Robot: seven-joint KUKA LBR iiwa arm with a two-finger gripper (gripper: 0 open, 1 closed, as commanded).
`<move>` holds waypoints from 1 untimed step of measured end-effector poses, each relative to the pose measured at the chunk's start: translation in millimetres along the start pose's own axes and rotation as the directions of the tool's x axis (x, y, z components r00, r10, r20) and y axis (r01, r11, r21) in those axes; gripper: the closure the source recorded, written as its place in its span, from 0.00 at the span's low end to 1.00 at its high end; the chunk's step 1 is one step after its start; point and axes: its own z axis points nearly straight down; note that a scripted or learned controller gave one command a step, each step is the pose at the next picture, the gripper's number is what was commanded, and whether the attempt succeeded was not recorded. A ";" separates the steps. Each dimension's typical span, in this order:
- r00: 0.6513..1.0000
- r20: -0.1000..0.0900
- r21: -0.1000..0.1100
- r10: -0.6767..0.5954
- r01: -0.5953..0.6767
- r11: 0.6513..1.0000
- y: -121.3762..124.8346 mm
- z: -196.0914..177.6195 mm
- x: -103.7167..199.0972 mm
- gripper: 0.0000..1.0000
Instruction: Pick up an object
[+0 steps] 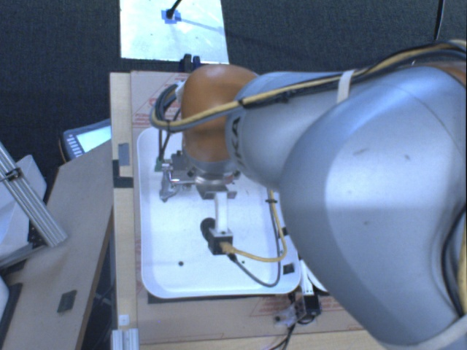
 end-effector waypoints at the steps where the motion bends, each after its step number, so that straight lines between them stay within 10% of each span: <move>1: 1.000 -0.002 -0.005 0.000 0.000 1.000 20.4 56.4 0.7 0.00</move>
